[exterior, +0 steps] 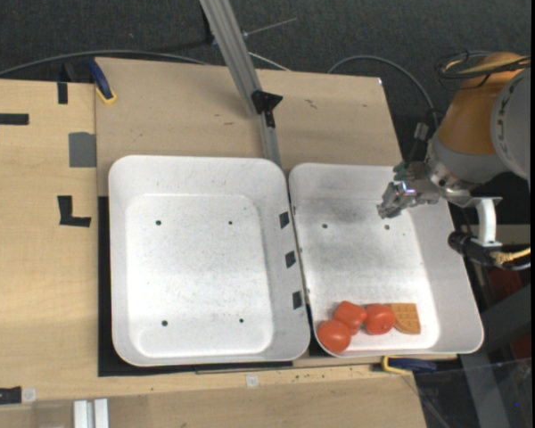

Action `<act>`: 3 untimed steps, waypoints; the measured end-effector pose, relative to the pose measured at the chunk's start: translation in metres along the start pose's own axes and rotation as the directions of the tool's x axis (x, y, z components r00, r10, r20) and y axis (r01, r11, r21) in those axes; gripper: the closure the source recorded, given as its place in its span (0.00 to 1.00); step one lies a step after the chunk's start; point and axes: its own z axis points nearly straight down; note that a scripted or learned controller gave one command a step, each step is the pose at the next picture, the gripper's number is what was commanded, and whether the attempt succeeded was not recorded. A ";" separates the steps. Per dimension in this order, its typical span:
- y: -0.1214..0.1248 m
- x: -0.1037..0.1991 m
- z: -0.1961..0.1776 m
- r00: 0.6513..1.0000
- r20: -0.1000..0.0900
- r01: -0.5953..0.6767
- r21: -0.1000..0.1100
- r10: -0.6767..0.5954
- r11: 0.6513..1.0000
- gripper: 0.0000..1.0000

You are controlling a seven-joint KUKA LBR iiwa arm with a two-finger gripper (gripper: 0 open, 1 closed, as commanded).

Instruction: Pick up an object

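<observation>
Camera view looks down on a wooden bench [187, 105] bearing two shallow white bins side by side. Three small things lie together near the bottom edge of the right bin [357, 248]. Two are red-orange, rounded and glossy, like toy tomatoes: one red piece [335, 335] sits in the bin's lower left corner against the rim, and a second red piece [364, 317], which looks lumpier and may be two parts pressed together, touches it on the upper right. Just beside that, to the right, lies a flat tan square [407, 318] with a grid pattern, like a cracker or waffle.

The grey arm [481, 132], with its orange band, reaches in from the right, and its hand [394, 201] hangs over the upper right part of the same bin, well apart from the three things. Nothing shows between its tips; whether they are spread or closed I cannot tell, as they are too small and blurred.

The left bin [196, 257] has a speckled white floor with a few dark dots. A grey metal post [236, 52] slants across the bench above the bins.
</observation>
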 end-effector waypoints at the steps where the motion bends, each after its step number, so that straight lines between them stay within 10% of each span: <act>1: 0.001 0.002 -0.064 1.000 0.001 0.000 -0.001 0.000 1.000 1.00; 2: 0.002 0.003 -0.090 1.000 -0.001 -0.001 0.003 0.001 1.000 1.00; 3: -0.010 0.064 -0.081 1.000 -0.003 0.004 0.008 -0.004 1.000 1.00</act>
